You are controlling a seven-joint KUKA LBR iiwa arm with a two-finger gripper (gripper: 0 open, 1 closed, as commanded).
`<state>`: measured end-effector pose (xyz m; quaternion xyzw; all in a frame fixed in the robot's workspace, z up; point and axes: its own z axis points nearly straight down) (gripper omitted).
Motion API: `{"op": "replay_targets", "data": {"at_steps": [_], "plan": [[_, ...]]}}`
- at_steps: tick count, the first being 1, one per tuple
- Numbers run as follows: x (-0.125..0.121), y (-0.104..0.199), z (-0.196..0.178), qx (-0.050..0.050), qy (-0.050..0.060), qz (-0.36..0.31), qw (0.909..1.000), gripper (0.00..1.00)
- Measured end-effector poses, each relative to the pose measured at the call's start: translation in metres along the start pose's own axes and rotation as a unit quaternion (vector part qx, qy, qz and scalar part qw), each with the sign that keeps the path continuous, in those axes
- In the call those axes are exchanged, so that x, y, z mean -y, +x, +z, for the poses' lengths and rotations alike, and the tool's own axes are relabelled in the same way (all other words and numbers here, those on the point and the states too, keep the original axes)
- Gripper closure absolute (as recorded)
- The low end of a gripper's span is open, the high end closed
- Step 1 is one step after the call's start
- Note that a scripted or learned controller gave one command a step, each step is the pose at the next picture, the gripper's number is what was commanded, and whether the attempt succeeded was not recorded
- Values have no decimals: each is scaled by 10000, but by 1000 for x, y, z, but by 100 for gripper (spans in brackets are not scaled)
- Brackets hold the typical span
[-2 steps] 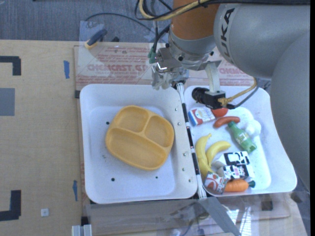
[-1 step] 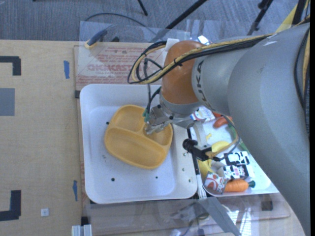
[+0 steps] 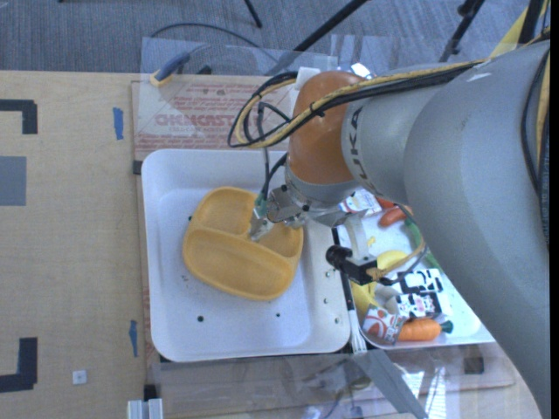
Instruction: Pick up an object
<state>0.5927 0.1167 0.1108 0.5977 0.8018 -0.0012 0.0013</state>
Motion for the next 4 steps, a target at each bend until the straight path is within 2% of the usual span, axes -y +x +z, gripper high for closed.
{"op": "replay_targets", "data": {"at_steps": [1, 2, 3, 4], "plan": [[-11, -5, -15, -20, 35, 467, 9989, 0], [-28, 15, -71, -17, 14, 219, 9998, 0], [36, 28, 6, -20, 16, -182, 9998, 0], [36, 26, -2, -11, 19, -154, 9999, 100]]}}
